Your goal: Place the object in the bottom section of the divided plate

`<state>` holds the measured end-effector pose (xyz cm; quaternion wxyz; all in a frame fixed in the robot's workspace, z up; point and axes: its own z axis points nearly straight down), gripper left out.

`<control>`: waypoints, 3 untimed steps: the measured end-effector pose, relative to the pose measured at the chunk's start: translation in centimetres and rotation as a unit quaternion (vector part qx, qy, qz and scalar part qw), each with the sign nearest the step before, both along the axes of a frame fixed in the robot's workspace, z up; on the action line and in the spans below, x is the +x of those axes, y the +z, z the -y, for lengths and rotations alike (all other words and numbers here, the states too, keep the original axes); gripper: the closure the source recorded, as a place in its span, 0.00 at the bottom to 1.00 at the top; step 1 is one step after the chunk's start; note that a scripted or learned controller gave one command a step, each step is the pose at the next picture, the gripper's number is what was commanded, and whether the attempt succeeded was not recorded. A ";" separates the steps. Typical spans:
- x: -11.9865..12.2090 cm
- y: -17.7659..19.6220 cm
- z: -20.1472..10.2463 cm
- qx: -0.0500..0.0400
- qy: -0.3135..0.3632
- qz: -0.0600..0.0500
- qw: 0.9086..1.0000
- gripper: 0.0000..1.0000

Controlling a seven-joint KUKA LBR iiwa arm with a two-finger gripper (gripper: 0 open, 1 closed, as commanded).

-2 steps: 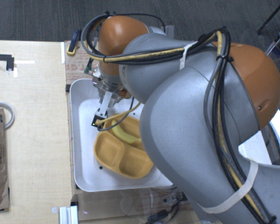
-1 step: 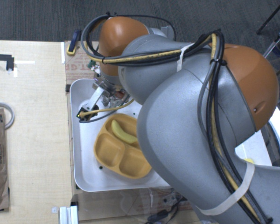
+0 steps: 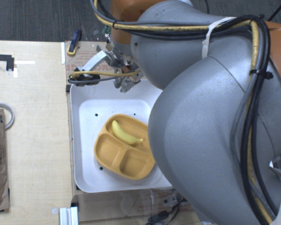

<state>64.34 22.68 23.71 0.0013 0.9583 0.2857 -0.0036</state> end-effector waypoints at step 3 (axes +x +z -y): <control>1.0 -14.9 0.0 0.000 -0.189 0.001 0.982 1.00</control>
